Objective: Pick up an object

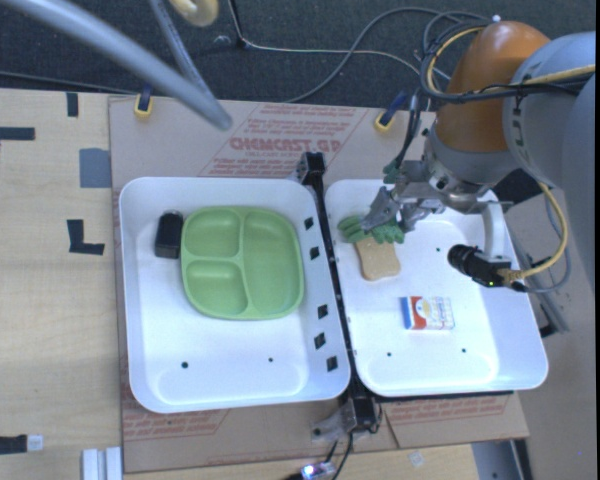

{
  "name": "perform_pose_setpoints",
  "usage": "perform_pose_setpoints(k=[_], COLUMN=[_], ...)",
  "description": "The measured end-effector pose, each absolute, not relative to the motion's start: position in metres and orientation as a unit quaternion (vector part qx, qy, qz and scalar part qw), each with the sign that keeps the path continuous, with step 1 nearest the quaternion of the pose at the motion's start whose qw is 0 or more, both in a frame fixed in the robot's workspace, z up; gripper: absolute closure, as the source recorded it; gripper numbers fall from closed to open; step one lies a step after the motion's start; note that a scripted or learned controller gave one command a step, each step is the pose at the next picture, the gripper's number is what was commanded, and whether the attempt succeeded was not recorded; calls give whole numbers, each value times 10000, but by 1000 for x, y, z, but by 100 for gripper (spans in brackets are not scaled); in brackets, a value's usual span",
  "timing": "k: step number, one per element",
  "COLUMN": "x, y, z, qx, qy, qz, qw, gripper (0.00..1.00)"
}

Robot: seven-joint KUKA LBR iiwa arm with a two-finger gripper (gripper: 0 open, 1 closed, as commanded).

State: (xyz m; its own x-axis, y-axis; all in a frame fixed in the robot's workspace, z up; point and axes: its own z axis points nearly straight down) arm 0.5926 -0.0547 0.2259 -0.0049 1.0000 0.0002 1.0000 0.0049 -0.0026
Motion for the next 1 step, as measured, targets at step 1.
perform_pose_setpoints(k=[1], x=[615], y=[3], z=[231], qx=[-7045], qy=[-7097], qz=[-5], qw=[6], gripper=[100])
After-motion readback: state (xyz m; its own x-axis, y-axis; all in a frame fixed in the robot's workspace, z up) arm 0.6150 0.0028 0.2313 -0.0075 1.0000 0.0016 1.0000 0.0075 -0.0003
